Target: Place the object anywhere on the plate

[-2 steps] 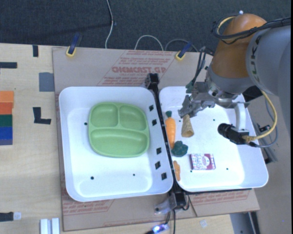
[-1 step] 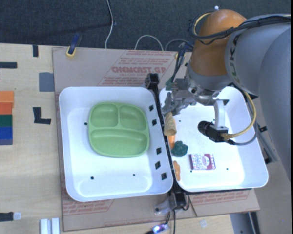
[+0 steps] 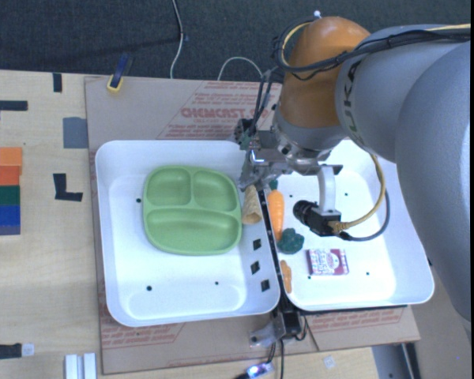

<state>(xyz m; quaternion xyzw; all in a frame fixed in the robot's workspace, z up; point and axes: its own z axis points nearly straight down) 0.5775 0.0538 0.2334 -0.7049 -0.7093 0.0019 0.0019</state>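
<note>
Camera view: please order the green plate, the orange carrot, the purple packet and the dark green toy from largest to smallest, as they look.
1. green plate, by far the largest
2. purple packet
3. orange carrot, close to the packet; the order of these two is unsure
4. dark green toy, the smallest

plate [image 3: 191, 210]: green, three compartments, flat in left bin, nothing on it
object: cannot tell which, several items in right bin
</note>
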